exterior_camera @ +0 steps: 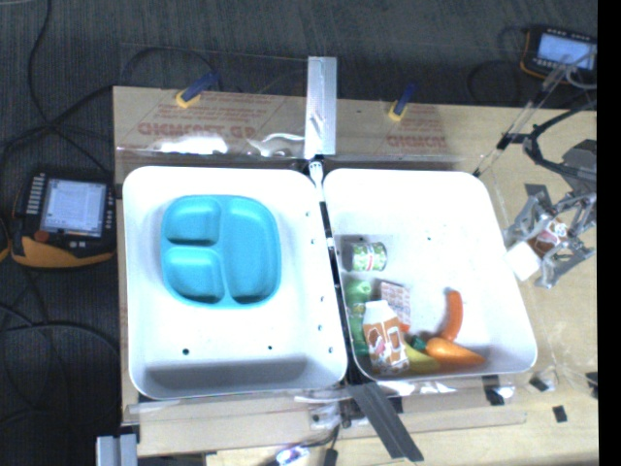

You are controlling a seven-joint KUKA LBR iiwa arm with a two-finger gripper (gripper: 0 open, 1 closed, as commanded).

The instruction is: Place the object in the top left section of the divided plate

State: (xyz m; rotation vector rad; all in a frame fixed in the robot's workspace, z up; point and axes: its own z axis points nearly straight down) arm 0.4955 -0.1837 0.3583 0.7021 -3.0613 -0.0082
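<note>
Blue divided plate sits in the left bin — sections bare. Right of it, in the right bin: green can, small carton, carrot. Gripper state — cannot tell.

At 3 o'clock, near the frame's edge, sits a grey metal linkage (angular, splayed, small); whether it belongs to the arm cannot be told.

Glossy blue plastic plate in smooth white plastic bin; matt wooden bench.
</note>
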